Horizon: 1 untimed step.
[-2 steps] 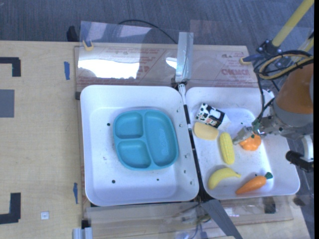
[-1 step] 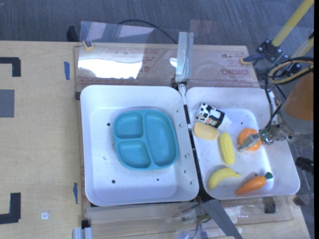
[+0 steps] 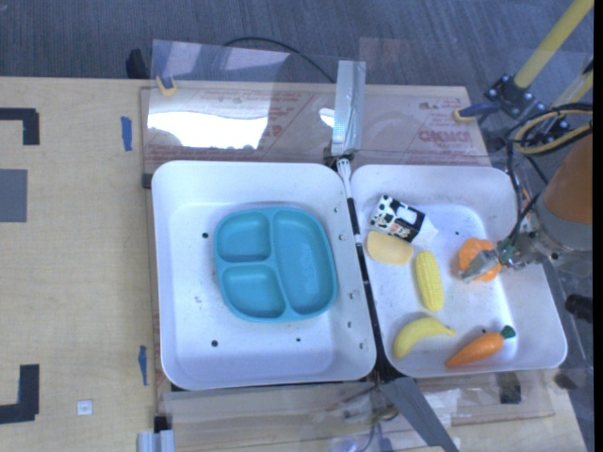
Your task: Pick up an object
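Note:
The right bin [image 3: 532, 304] holds several toys. A small orange object [image 3: 474, 255] lies near the bin's right side, and my gripper [image 3: 497, 258] is low in the bin, right against its right edge. A yellow corn cob [image 3: 429, 281] lies just left of the orange object. A banana [image 3: 421, 334] and a carrot [image 3: 479, 347] lie near the front wall. Further back are a black-and-white toy [image 3: 397, 217] and a pale yellow piece [image 3: 389, 249]. The arm [image 3: 568, 205] comes in over the bin's right rim.
The left bin [image 3: 179, 281] holds a blue divided plate [image 3: 275, 262]. A metal divider post [image 3: 348, 111] stands behind where the two bins meet. Cables and a yellow pole [image 3: 556, 36] are at the back right.

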{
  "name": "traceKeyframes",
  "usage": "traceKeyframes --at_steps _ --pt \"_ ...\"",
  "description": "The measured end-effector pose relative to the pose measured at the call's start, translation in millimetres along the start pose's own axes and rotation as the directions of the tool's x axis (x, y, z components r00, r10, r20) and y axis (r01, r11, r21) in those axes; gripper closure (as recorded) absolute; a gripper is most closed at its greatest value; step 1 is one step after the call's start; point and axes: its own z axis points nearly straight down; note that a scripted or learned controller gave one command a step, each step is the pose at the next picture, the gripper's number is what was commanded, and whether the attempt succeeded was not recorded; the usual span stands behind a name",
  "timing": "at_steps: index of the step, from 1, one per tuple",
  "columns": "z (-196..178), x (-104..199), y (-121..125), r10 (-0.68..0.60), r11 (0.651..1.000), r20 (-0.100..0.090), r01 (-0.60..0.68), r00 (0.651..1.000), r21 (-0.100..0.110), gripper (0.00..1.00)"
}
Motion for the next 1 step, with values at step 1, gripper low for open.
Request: traceKeyframes --at_steps 1 --pt "-109.8 19.8 23.8 0.186 0.983 0.006 -0.186 0.983 -0.003 1.00"
